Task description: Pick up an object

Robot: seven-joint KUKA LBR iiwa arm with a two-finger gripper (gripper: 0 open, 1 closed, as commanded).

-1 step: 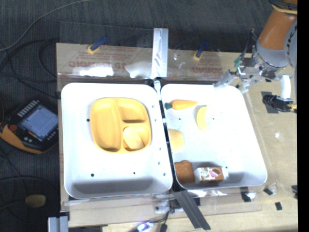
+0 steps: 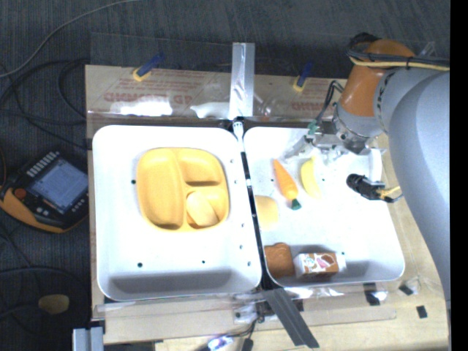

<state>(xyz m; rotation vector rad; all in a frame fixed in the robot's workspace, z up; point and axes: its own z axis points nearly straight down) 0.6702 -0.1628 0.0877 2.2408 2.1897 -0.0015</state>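
White right bin [image 2: 380,258], arm [image 2: 417,123] bent over its top edge, jaws [image 2: 316,139] state unclear

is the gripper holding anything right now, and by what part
Nothing is visibly held. The gripper is at the right bin's far edge, above the carrot and yellow slice.

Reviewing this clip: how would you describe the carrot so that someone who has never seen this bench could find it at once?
Look in the right bin, the one without the yellow divided tray. In its upper left part, below the gripper, lies the toy carrot, slanting down to the right. It is the one long, pointed orange piece with a green tip, lying just left of a pale yellow slice.
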